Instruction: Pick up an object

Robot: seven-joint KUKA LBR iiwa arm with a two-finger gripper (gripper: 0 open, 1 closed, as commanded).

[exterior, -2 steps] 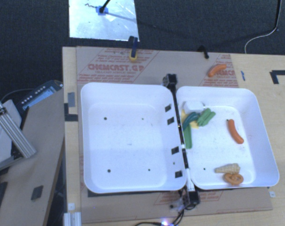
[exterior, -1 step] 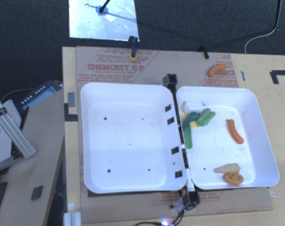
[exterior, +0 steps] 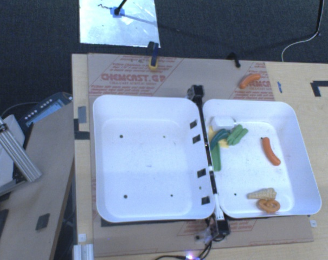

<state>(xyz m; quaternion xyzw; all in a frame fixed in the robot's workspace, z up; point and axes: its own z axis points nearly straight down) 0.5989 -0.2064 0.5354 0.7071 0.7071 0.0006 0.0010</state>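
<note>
Objects for you to pick from sit in the right bin [exterior: 294, 145]; the left bin [exterior: 147, 161] holds nothing to grasp. A sausage [exterior: 270, 150] lies alone toward the right wall, its long axis running from the far wall toward the near-right corner, with bare floor on both sides. Green pieces [exterior: 229, 140] are piled against the left wall beside a white block [exterior: 222, 122], touching one another. A cone [exterior: 261, 194] and pretzel [exterior: 268, 205] rest by the near wall. Another sausage [exterior: 249, 80] lies on the surface behind the bin. You cannot tell the tool's state. Since the arm enters from the right, the lone sausage looks nearest and easiest.
</note>
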